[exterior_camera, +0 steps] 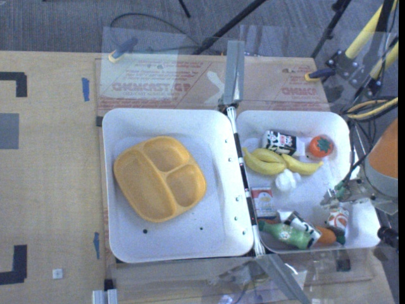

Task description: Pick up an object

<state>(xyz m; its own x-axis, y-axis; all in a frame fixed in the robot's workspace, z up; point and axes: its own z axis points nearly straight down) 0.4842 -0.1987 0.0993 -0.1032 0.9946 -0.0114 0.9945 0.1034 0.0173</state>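
Small orange-and-white object [337, 220] is sitting right under my gripper [345, 194], near the right bin's [304, 116] far corner.

I'm guessing it's light, hard plastic, kinda slick, so I'm planning to pinch across its narrow middle. Can't tell how the gripper is set from up here. Green bottle [288, 234] is crowding it just beside, bananas [278, 161] well away.

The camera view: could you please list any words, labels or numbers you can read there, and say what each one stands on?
"CHEMCAST GP": red print, upside down, on the clear sheet behind the left bin.
Red print on the sheet behind the right bin: too blurred to read.
Black and white carton: print too small to read.
Red and white packet: unreadable.
Green bottle: label unreadable.
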